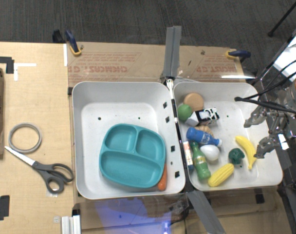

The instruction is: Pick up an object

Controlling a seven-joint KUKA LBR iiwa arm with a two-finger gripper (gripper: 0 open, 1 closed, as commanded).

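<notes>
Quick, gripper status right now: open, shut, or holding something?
Two-finger gripper: open, fingers spread and holding nothing, over the right white bin beside the yellow toy banana.

Both bins, the left bin (84, 130) and the right bin (269, 177), look like smooth white plastic with a soft sheen. The teal divided tray (133, 155) is matt plastic. The banana (246, 150), corn cob (221, 175) and green bottle (201, 163) have the glossy look of moulded plastic. The worktop (26, 189) is pale, matt wood grain; behind the bins lies brown printed cardboard (119, 65). The scissors (43, 169) have bright metal blades and grey plastic handles. The pincer (260, 134) is dull grey metal.
</notes>
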